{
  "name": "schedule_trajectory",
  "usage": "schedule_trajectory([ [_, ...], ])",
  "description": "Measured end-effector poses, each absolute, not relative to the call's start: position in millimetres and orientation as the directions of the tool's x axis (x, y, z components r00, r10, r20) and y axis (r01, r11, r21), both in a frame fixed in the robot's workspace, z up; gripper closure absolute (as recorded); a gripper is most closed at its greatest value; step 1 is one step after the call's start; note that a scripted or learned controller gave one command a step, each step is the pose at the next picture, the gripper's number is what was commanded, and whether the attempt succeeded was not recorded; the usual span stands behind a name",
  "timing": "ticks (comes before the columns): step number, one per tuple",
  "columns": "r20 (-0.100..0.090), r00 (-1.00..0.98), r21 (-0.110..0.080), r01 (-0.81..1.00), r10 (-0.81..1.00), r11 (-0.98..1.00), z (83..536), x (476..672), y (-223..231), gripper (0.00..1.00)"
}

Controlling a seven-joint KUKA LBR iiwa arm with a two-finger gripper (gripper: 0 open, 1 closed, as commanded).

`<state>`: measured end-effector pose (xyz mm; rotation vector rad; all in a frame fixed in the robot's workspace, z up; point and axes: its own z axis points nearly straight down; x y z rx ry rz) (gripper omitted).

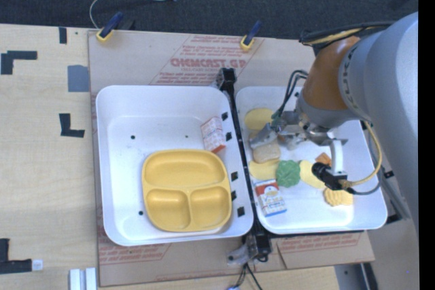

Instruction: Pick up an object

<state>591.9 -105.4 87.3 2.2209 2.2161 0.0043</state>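
My gripper (270, 137) hangs low over the left part of the right bin (367, 214). It sits just above a pale beige piece (266, 153) and beside a yellow round piece (257, 119). A green broccoli-like toy (288, 173) lies just below and to the right of it. In the same bin lie a red and white carton (270, 198), a yellow piece (311, 176) and an orange-yellow item (337, 196). Nothing is visibly lifted.
The left bin (122, 119) holds a yellow divided plate (186, 189) and a small red and white carton (213, 134) near the dividing wall (234, 146). The grey arm with its orange band (326, 71) covers the right bin's upper right. Cables (360, 180) loop over that bin.
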Motion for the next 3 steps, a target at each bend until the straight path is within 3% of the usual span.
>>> schedule_trajectory([
  [1,-0.001,-0.004,0.006,1.000,1.000,0.004,85.9,651.1,-91.9,0.00],
  [2,-0.003,-0.003,-0.007,1.000,1.000,0.003,84.2,667.6,-95.6,0.00],
  [3,-0.003,-0.001,-0.005,1.000,1.000,0.001,84.3,667.3,-95.8,0.00],
])
